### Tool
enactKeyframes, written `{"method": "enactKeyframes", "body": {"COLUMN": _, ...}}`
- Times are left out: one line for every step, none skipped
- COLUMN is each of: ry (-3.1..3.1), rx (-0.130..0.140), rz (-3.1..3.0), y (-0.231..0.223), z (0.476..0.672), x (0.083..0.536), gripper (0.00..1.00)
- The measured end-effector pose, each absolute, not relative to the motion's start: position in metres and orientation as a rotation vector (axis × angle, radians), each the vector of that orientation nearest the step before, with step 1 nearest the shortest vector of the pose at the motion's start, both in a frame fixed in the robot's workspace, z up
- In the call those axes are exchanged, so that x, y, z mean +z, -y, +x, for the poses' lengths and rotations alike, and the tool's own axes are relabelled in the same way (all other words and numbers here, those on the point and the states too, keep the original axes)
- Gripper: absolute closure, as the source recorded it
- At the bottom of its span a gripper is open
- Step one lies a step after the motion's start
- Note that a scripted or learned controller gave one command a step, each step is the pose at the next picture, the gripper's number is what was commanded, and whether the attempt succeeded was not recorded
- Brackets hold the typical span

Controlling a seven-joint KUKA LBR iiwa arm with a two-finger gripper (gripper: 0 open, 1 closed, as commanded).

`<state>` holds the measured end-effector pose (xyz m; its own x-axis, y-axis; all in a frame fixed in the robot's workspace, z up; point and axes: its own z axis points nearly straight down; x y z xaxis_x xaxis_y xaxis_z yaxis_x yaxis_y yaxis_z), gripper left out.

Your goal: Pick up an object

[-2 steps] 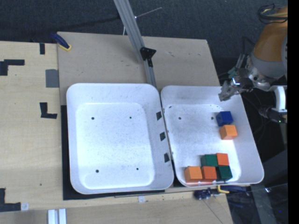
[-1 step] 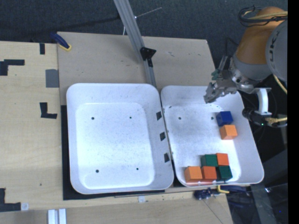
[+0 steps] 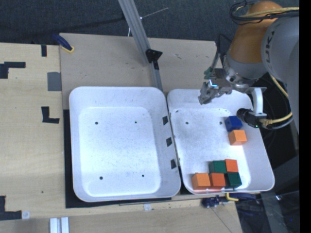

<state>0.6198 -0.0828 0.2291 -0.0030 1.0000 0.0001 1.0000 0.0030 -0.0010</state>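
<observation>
Up at the far rim of the right bin (image 3: 257, 152), the gripper (image 3: 208, 94) hangs above the white floor; whether it is closed cannot be told. Nearer, a blue block (image 3: 233, 123) touches an orange block (image 3: 237, 137), and more orange and green blocks (image 3: 217, 174) cluster at the near edge.

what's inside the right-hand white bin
The right bin holds a blue block, an orange block, and a near-edge cluster of orange and green blocks. The gripper covers its far edge.
</observation>
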Motion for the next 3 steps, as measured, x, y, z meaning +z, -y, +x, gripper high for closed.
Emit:
{"method": "enactKeyframes", "body": {"ry": 2.228, "rx": -0.002, "rz": -2.213, "y": 0.032, "z": 0.622, "x": 0.238, "gripper": 1.00}}
{"method": "enactKeyframes", "body": {"ry": 2.229, "rx": -0.001, "rz": -2.212, "y": -0.019, "z": 0.625, "x": 0.245, "gripper": 1.00}}
{"method": "enactKeyframes", "body": {"ry": 2.228, "rx": -0.001, "rz": -2.212, "y": -0.073, "z": 0.628, "x": 0.249, "gripper": 1.00}}
